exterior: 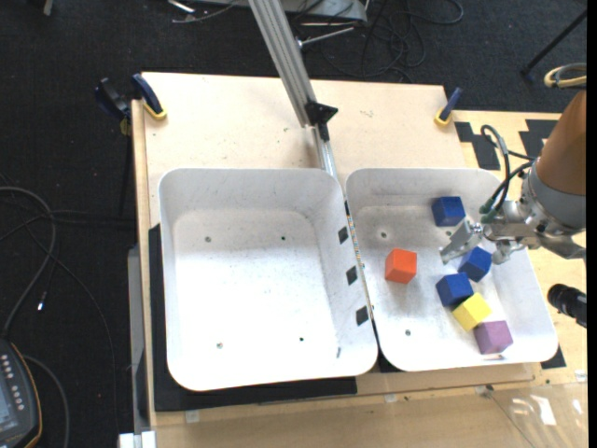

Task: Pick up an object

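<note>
The grey arm's pincer point(469, 241) is hovering low in the right white bin point(392, 348), directly over a dark blue cube point(476, 263), its opening impossible to tell.

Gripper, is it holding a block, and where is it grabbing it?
Cannot be told. The gripper sits right over a blue block in the right bin, but no grip shows.

No legible text, label, brand, number or sign can be made out anywhere on the bench, the bins or the blocks.
</note>
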Available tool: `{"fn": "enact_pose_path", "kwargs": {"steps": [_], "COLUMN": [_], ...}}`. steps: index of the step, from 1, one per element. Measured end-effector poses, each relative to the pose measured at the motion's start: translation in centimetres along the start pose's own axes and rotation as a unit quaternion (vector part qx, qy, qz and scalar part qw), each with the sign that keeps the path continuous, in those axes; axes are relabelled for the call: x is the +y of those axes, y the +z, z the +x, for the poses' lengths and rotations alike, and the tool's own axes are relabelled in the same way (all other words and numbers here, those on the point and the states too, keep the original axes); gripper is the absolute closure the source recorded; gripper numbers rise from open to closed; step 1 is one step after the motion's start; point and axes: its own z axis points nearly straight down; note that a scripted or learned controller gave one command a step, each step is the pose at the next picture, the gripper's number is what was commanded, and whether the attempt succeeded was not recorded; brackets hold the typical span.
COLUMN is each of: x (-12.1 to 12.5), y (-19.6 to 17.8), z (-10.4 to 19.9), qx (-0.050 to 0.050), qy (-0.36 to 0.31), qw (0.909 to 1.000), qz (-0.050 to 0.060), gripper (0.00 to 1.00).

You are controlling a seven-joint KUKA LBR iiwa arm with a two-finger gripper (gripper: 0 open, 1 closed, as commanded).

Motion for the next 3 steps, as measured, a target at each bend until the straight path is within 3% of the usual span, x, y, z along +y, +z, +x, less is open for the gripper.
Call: {"fn": "enact_pose_path", "kwargs": {"steps": [1,2,3], "x": [4.7,9.8,9.1], "y": [12.5,14.4,14.0], "z": [1.6,4.2,4.1], "qx": [-0.001,-0.001,-0.001], "qy": [0.0,-0.003,-0.002], "qw": [0.9999,0.9999,1.0], "qz": [-0.01,-0.011,-0.001], "gripper": [0.0,0.0,1.0]}}
